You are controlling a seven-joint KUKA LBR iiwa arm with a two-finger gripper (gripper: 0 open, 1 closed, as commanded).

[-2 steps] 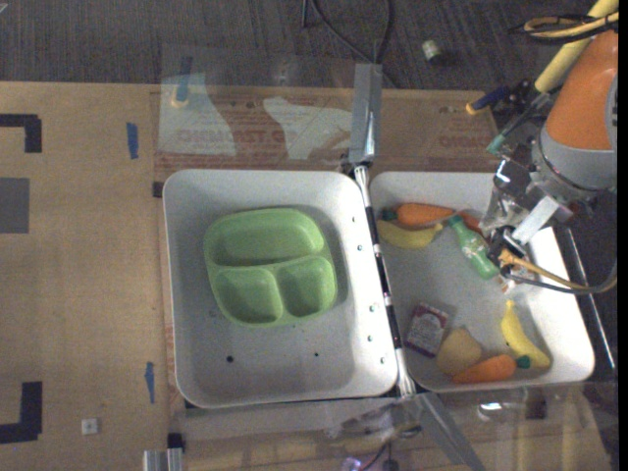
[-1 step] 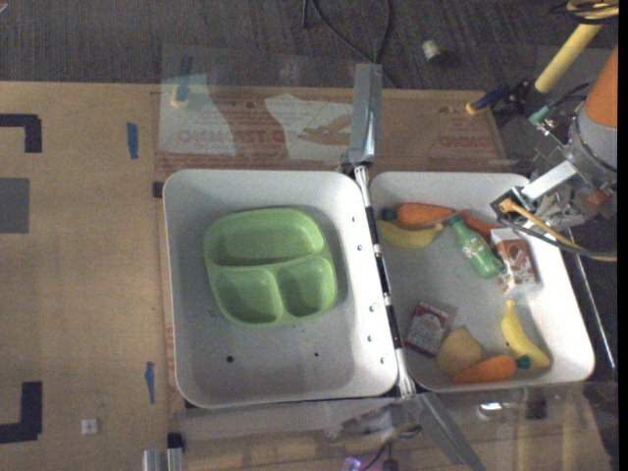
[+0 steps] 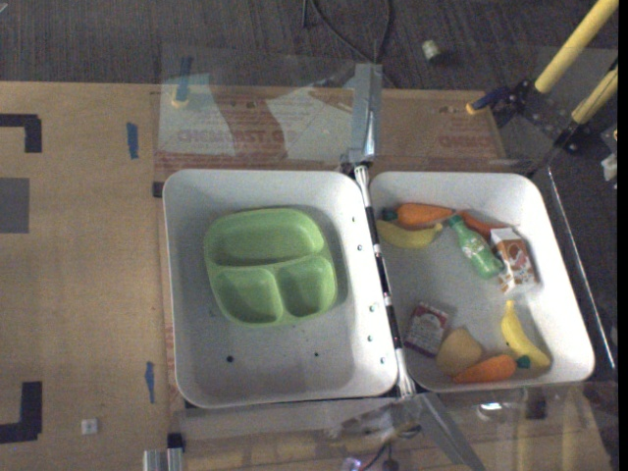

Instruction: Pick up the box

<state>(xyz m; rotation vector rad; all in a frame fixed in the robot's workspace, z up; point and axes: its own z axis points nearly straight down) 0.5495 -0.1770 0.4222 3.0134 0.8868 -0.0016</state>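
Observation:
A small white and brown carton box [image 3: 514,259] lies tilted near the right wall of the right bin [image 3: 564,263]. A green bottle [image 3: 474,248] lies just left of it, touching or nearly touching. A flat red box-like packet [image 3: 426,329] rests lower in the same bin, near the left wall.
The right bin also holds a carrot [image 3: 424,214] over a banana [image 3: 407,235] at the top, and a second banana [image 3: 520,337], another carrot [image 3: 486,369] and a tan lump [image 3: 457,349] at the bottom. A green divided plate [image 3: 272,265] sits in the left bin [image 3: 186,292].

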